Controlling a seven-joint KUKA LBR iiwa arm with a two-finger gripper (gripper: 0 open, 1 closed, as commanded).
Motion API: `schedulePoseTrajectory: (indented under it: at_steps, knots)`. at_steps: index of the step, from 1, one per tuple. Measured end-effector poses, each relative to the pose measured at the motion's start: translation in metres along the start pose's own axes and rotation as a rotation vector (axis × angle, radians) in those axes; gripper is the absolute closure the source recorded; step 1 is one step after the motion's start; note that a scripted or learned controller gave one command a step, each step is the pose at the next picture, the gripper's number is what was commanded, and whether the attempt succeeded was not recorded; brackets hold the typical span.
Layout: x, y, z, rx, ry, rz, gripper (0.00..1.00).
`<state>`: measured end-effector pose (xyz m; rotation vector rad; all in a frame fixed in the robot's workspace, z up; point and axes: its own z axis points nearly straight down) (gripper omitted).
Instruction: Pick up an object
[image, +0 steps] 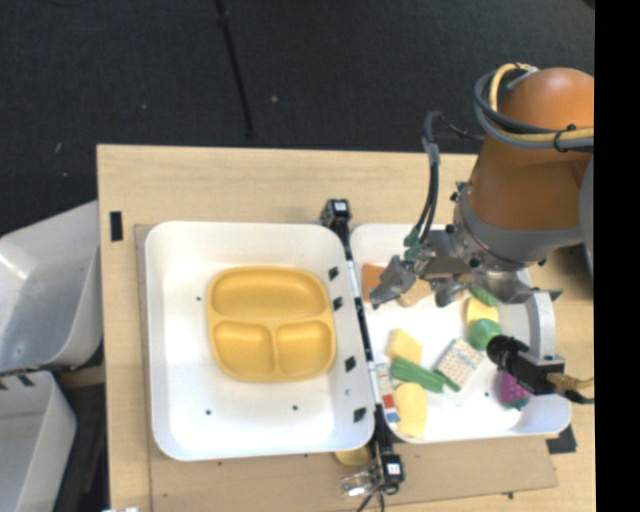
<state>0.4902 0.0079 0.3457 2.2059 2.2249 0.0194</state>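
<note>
My gripper (417, 288) hangs over the upper left part of the right bin (455, 425), below the grey wrist and orange band. Its two dark fingers stand apart, open, with nothing gripped. An orange object (373, 274) lies right under and beside the left finger (388, 284), partly hidden by it. Lower in the bin lie a yellow block (405, 346), a green stick-like piece (420, 375), a white meshed packet (458, 364), a yellow-green piece (482, 322), a purple piece (512, 390) and a yellow lump (411, 410).
The left bin (180, 400) holds a yellow divided plate (270, 322). A black-clipped divider rim (352, 300) runs between the bins. Cables and a dark fitting (520, 360) hang off the arm over the right bin's right side.
</note>
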Motion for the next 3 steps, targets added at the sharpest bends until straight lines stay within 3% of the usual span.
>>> schedulePoseTrajectory:
  at_steps: [1, 2, 3]
  knots:
    - [-0.004, 0.001, -0.003, 0.011, -0.005, 0.000, 1.00]
    - [0.081, 0.000, -0.011, 0.013, -0.001, -0.002, 1.00]
    - [0.037, 0.002, -0.079, 0.006, -0.003, 0.010, 1.00]
